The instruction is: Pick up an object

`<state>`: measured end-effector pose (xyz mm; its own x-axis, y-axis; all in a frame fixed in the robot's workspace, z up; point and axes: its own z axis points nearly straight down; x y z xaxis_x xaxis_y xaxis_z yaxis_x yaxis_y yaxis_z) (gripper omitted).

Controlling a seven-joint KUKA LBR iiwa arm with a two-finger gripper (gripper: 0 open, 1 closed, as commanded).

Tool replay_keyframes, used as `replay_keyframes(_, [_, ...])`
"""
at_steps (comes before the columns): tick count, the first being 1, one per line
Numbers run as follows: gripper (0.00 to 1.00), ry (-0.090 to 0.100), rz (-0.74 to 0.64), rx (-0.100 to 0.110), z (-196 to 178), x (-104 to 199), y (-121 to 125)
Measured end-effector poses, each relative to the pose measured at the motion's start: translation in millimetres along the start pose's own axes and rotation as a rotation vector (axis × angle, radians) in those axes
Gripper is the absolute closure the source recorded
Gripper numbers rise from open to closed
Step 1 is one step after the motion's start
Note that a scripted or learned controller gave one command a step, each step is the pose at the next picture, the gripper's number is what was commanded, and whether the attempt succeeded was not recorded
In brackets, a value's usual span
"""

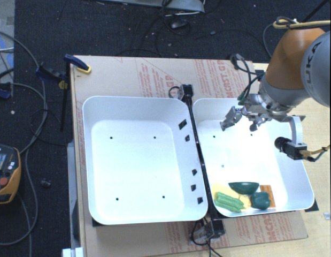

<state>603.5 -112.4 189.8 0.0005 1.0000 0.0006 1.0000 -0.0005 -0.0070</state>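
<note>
Where the right bin (293, 167) meets its near rim lie a ridged green piece (229, 201), a dark teal bowl (244, 187) and a teal lump (260, 200) beside an orange card (267, 189); farther back, the gripper (243, 118) hangs with fingers spread, grasping nothing.

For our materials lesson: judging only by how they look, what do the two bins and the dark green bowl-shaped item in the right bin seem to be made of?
The left bin and right bin: probably thin moulded plastic, smooth white, with rounded corners and a soft sheen. The dark green bowl-shaped item: likely glossy plastic, going by its even colour and a faint highlight, though it is too small to be sure.
</note>
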Motion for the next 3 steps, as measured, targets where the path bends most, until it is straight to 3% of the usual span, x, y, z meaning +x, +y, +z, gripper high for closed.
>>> replay_keyframes(1, [0.00, 0.000, -0.001, -0.007, -3.8, 0.2, 1.6])
replay_keyframes(3, [0.00, 0.000, -0.001, -0.003, 101.8, -8.2, -5.2])
